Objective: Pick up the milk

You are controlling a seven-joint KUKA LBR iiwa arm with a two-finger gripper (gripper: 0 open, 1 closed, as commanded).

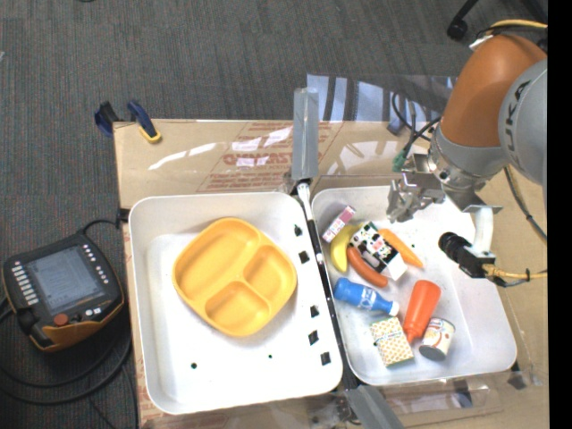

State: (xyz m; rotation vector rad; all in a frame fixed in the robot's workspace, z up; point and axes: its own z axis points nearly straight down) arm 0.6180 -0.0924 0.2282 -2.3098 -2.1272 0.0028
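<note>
The milk [376,245] is a small carton with black and white cow patches. It lies in the right bin [487,311] among other toy foods, between a banana [340,254] and a carrot [407,254]. My gripper [402,207] hangs over the back of that bin, up and to the right of the carton and apart from it. It points down, open, with nothing between its fingers.
A red sausage [367,268], blue bottle [365,296], orange bottle [421,309], can [437,338], patterned box [391,341] and pink box [338,223] crowd the right bin. A yellow divided plate [235,276] sits in the left bin [161,365].
</note>
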